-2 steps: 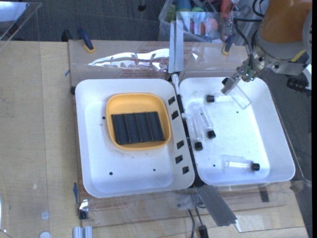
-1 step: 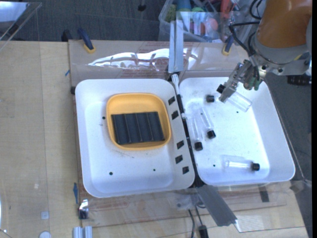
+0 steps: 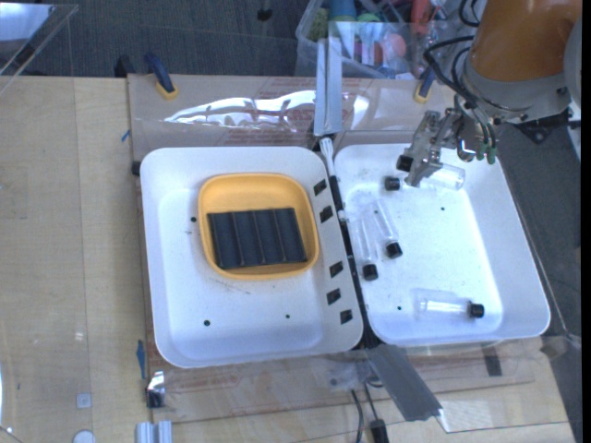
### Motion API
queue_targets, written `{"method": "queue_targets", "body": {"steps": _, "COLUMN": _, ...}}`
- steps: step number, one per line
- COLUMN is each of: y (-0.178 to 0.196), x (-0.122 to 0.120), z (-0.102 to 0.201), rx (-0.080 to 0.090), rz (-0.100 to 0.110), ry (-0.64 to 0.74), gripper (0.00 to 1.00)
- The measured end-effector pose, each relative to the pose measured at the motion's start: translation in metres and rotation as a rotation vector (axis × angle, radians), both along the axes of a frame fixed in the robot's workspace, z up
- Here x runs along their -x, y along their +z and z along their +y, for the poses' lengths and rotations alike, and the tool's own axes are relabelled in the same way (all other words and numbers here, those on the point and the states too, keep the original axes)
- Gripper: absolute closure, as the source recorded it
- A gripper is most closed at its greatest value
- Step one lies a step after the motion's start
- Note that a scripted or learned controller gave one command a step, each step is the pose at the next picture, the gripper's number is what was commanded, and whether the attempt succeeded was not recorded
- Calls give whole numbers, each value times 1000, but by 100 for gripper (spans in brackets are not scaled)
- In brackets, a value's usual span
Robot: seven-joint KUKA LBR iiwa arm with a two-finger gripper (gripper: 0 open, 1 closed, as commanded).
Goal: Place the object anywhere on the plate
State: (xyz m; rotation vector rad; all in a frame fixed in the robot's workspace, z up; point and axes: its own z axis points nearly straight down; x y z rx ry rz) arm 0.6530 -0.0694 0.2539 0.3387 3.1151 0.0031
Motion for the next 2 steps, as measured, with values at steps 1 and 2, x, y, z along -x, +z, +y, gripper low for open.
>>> {"method": "queue_targets", "body": {"steps": 1, "y": 11, "x": -7, "z": 9, "rx": 2, "rz": -2, "ry": 298, "gripper": 100}}
{"method": "queue_targets", "body": {"steps": 2, "y": -1, "x": -15, "z": 30, "rx": 3, "rz": -1, "ry": 570, "gripper": 100}}
